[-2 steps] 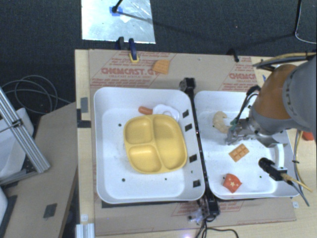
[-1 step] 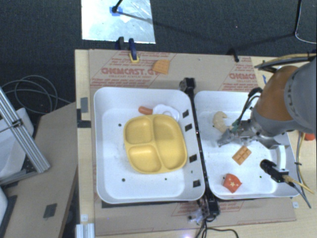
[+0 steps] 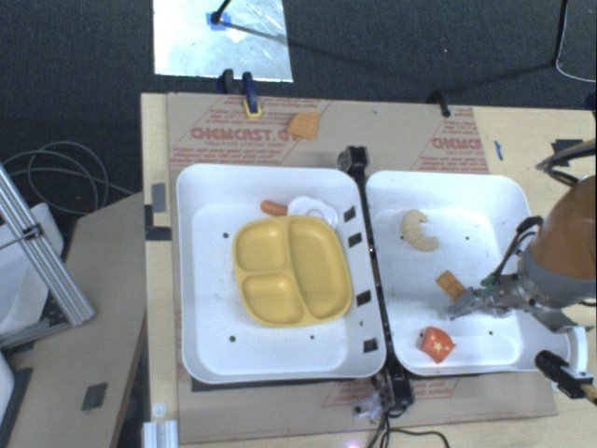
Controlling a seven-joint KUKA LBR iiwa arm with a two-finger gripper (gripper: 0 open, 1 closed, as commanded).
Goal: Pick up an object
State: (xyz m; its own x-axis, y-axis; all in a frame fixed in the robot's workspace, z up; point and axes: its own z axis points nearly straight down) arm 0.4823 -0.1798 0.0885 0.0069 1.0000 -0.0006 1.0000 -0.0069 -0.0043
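In the right bin [image 3: 504, 194] lie a pale croissant-shaped piece [image 3: 420, 230], a small tan block [image 3: 450, 284] and a red piece [image 3: 437, 344] near the front wall. My gripper [image 3: 466, 304] comes in from the right, low over the bin floor, with its dark fingers just right of and below the tan block and above the red piece. Nothing shows between the fingers. The left bin [image 3: 205, 343] holds a yellow divided tray [image 3: 289, 271], with an orange sausage-like piece [image 3: 274, 208] and a white cup-like item [image 3: 313, 210] behind it.
A divider with black clips [image 3: 359, 241] separates the two bins. An orange-tan piece [image 3: 303, 125] lies on the cardboard behind the left bin. The arm's grey body and orange band [image 3: 571, 250] fill the right side of the right bin.
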